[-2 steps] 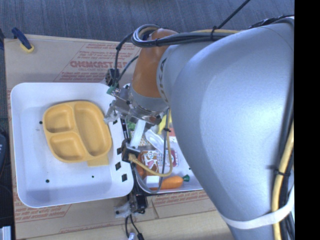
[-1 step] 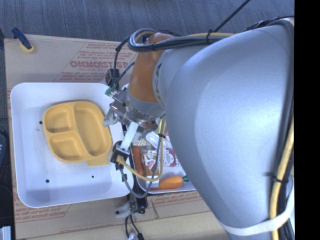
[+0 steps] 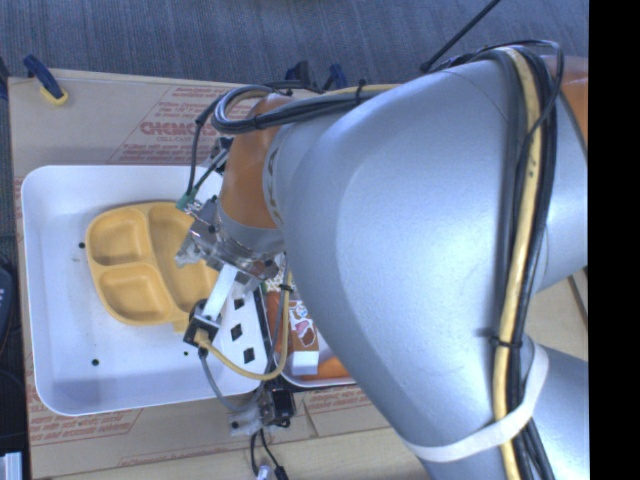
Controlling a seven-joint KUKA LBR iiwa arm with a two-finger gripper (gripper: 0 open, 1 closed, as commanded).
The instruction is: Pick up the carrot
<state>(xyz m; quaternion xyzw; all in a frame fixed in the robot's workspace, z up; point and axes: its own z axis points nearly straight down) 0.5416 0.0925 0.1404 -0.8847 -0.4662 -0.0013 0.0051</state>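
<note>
Carrot (image 3: 318, 366), as far as I can judge, is the orange piece peeking from under the arm in the near-left corner of the right bin (image 3: 300, 379), just beside a printed packet (image 3: 301, 324). The gripper (image 3: 203, 246) hangs over the yellow divided plate (image 3: 130, 263) in the left bin (image 3: 40, 268). I cannot tell whether it is wide or narrow, and nothing shows in its hold. The pickup looks not yet done. Red print on the cardboard (image 3: 172, 128) seems to begin "CHEM"; the packet's writing is unreadable.
</note>
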